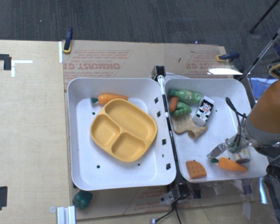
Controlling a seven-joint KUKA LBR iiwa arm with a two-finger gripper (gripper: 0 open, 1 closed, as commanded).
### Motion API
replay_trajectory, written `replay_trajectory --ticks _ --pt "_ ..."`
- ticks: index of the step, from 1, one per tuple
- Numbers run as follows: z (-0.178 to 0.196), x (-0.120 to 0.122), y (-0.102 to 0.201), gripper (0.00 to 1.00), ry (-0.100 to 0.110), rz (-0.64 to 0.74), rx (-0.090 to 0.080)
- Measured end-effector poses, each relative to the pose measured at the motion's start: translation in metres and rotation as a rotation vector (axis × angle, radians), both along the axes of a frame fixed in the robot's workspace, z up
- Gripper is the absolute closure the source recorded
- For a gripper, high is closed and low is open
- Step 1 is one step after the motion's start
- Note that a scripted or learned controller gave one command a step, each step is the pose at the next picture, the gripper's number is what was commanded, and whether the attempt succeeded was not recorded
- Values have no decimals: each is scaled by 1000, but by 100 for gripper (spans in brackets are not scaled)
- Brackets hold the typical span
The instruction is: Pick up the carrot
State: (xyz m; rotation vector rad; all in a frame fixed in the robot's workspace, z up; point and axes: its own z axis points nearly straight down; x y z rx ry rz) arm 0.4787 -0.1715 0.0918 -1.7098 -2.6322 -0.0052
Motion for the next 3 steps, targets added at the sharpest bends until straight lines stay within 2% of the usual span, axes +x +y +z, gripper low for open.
replay_trajectory --ticks 1,3 --pt "0 0 -13 0 -3 600 -3" --pt "1 1 -49 0 -8 895 -6"
